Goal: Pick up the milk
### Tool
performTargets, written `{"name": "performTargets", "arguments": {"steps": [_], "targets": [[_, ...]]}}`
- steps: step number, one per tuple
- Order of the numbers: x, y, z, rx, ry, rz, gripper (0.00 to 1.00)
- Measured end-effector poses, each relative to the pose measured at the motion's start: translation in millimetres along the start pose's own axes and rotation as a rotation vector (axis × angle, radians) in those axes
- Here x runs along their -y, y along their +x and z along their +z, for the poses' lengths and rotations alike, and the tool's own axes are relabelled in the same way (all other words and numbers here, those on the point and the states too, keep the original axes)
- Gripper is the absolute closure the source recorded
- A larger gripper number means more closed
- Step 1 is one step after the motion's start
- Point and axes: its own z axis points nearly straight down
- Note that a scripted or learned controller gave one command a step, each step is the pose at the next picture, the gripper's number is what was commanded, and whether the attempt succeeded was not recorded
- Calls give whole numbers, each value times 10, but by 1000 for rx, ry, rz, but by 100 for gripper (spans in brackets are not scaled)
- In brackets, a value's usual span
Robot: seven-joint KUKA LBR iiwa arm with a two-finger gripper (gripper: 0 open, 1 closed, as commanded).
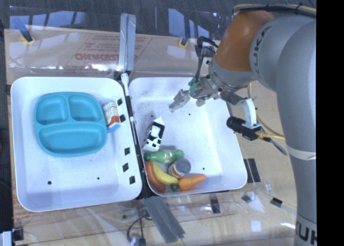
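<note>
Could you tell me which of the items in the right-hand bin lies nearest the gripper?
The black-and-white milk carton. It lies apart, above the pile of green bottle, banana, can and carrot, closest to the gripper.

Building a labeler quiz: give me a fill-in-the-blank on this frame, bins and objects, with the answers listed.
1. The blue divided plate lies in the ____ bin.
2. The milk carton, patterned black and white, lies in the ____ bin.
3. The carrot near that bin's front edge is coloured ____.
4. The gripper hangs over the right bin, apart from the ____ carton.

Missing words: left; right; orange; milk
</note>
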Motion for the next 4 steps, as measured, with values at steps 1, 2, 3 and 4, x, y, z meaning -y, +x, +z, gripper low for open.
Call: {"name": "performTargets", "arguments": {"steps": [1,2,3,4], "targets": [[646,446,53,-2,3,278,0],[146,346,769,1,-11,192,0],[102,435,863,4,-28,93,0],[228,425,863,3,-34,227,0]]}}
